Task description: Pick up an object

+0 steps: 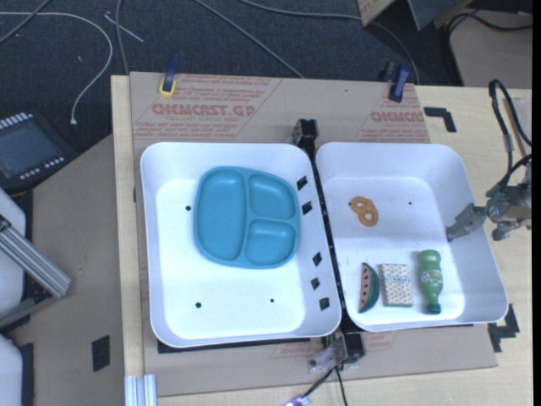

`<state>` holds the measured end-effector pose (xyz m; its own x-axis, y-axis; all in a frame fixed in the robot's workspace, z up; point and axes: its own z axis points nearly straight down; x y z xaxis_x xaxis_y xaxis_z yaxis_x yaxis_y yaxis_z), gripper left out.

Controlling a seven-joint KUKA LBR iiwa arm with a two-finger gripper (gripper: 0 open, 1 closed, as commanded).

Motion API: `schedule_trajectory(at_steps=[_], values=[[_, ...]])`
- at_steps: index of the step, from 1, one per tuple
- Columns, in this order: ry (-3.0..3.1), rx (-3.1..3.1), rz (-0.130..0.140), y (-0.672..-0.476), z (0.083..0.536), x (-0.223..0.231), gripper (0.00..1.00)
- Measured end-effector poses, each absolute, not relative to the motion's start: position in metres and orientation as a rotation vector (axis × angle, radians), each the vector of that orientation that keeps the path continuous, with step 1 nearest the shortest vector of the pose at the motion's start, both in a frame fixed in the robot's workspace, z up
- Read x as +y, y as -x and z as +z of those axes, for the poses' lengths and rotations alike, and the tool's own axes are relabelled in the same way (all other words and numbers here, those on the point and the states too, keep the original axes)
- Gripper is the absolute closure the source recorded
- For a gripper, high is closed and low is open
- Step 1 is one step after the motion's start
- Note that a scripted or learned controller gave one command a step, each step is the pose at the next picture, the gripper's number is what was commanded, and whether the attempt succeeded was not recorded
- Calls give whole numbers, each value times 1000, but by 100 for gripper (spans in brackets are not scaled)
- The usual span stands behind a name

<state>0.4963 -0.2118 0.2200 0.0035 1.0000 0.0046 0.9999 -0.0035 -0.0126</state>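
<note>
In the right bin [423, 163] lie a small brown pretzel [364, 211], a watermelon slice [367, 287], a speckled beige square block [396, 284] and a green bottle [429, 280] on its side. The last three sit in a row near the bin's front wall. My gripper [483, 226] hovers over the right rim of this bin, up and to the right of the bottle. Its fingers [461, 223] are spread open with nothing between them.
A blue divided plate [248, 216] lies in the left bin [173, 311]. The black-clipped divider [317, 227] separates the two bins. Cables trail at the right, behind the gripper, and on the floor at the back.
</note>
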Motion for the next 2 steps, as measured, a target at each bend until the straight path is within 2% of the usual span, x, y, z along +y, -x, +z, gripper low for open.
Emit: schedule_trajectory(at_steps=[1,2], values=[[2221,-2221,0,-499,226,-211,0],[2217,-2217,2,-493,180,-205,0]])
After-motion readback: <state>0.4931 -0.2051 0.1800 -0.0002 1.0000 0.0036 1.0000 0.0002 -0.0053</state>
